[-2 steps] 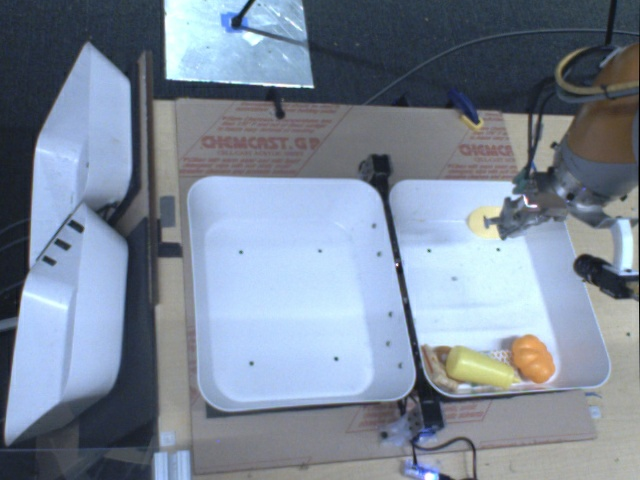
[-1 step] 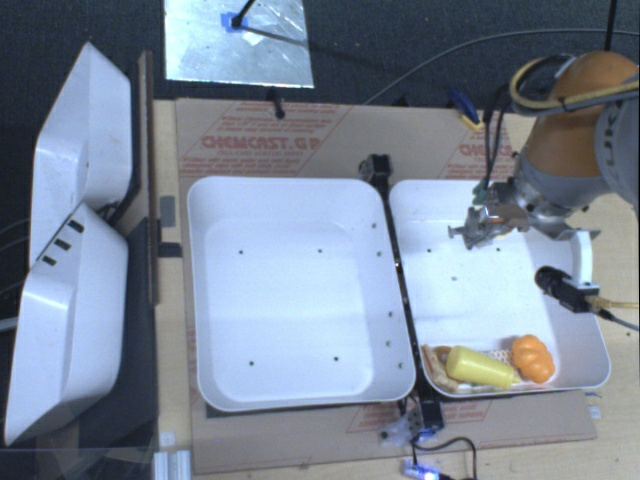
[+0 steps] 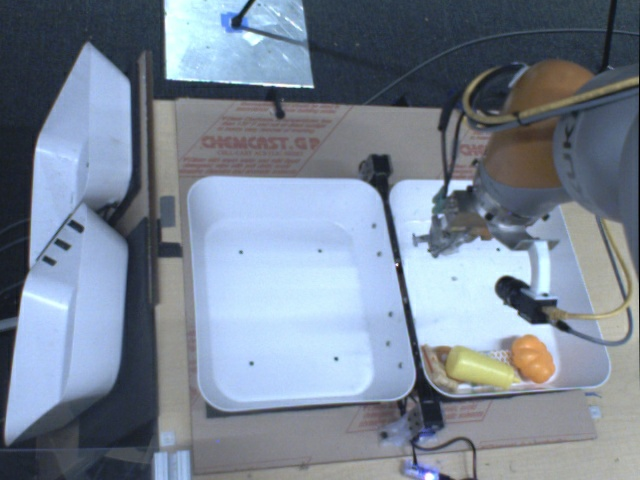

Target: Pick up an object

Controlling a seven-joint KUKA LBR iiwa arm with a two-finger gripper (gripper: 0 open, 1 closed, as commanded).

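Nothing is picked yet: the tool (image 3: 443, 236) hangs over the right bin (image 3: 580, 373), its grip unreadable, well apart from the yellow object (image 3: 479, 366).

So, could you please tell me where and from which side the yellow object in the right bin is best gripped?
Probably across the middle of the yellow object, coming straight down from above. It lies flat and elongated along the right bin's near wall, so the tool would close across its narrow width. The orange object crowds its right end, and something flat lies under its left end, so the middle looks safest.
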